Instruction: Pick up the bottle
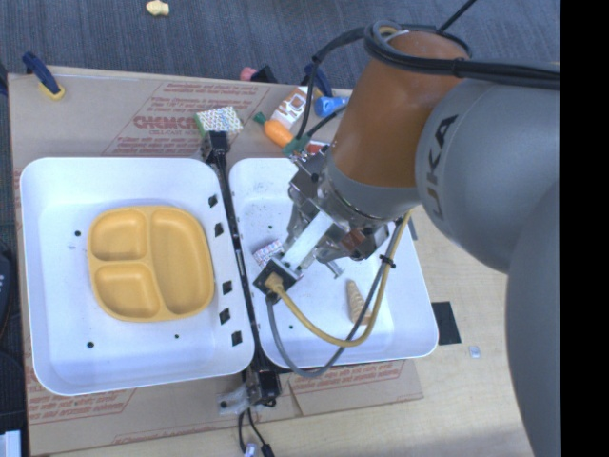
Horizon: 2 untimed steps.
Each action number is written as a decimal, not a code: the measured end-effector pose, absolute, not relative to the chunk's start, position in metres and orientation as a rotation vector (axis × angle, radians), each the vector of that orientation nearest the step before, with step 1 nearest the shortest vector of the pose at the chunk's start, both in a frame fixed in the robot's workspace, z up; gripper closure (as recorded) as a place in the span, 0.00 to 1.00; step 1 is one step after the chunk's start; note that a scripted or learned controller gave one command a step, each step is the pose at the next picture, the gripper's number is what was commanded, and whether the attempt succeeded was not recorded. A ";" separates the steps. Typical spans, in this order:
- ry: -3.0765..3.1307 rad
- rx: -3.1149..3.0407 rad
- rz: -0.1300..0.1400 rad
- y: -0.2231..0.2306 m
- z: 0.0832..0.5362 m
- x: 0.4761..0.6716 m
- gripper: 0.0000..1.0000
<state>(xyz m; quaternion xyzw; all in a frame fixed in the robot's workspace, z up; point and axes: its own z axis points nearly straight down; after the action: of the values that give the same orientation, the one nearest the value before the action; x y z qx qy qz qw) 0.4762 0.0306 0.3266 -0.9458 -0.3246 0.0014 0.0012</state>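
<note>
A small white bottle (pixel 288 112) with an orange cap lies on its side on the cardboard behind the right bin (pixel 414 327), outside its far rim. The arm's big grey and orange wrist hangs over the middle of the right bin and hides most of it. My gripper (pixel 333 238) sits under the wrist, low over the bin floor, well in front of the bottle. Nothing is visibly held.
A yellow divided plate (pixel 150 261) lies in the left bin (pixel 38 255). In the right bin are a small red and white packet (pixel 269 251) and a tan cone-shaped thing (pixel 355 299). A patterned cube (pixel 218 120) and a blue item (pixel 329 106) sit behind the bins.
</note>
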 end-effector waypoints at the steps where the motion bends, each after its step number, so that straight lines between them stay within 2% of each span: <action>1: -1.236 -2.886 0.004 0.074 0.362 0.500 1.00; 2: -1.830 -2.549 0.008 0.073 0.288 0.476 1.00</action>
<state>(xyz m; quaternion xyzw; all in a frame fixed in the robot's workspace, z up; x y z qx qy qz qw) 0.4755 0.0731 0.2885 -0.8123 -0.5832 0.0026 0.0017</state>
